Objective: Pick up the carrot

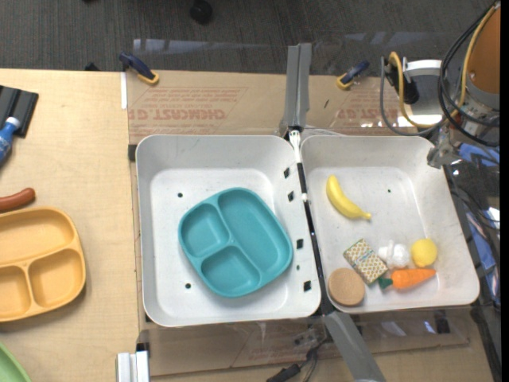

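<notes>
Carrot [410,278] is located in the right bin [465,289], near-right area, lying flat with its green top pointing left and its orange tip pointing right. It is not held by anything.

Neighbours in the same bin:
- yellow ball [424,251] just far of the carrot, close to touching it
- small white lump [394,254] just left of the ball
- patterned packet [365,260] left of the carrot, its corner close to the carrot's green top
- round tan disc [346,286] at the near-left corner, touching the packet
- banana [344,198] farther back on the left side, well apart from the carrot

Arm [485,46] is seen at the far right, orange band and cables in view. Gripper [442,151] is placed over the bin's far-right corner — well apart from the carrot. Whether it is spread or closed cannot be told; nothing is seen pinched in it.

Left bin [147,213] is occupied by a teal divided plate [234,241], roughly centred.

On the bench to the left — an orange divided tray [36,265], with a sausage [16,199] just beyond it. Both bins are set on cardboard [191,106].
</notes>
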`<state>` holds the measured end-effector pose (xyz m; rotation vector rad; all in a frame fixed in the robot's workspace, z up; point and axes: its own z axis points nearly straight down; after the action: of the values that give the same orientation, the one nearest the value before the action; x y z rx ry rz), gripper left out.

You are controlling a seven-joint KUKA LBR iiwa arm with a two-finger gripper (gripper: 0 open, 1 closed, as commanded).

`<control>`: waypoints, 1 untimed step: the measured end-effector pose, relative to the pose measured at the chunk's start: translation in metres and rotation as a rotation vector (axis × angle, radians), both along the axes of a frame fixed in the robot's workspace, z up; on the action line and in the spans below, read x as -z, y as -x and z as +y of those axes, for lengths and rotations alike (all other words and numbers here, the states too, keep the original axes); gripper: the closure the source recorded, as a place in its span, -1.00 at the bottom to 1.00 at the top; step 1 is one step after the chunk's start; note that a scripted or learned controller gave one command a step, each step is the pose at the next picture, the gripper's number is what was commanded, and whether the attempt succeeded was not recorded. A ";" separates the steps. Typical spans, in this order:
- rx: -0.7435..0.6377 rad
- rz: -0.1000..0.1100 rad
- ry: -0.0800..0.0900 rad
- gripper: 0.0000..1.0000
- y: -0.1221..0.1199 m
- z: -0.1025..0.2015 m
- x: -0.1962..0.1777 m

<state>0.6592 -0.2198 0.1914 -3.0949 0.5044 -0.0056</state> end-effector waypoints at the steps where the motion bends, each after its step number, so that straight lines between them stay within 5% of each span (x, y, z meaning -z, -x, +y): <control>1: -0.123 0.003 0.000 1.00 0.000 0.000 0.067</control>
<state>0.6593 -0.2195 0.1245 -3.1202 0.3135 -0.0010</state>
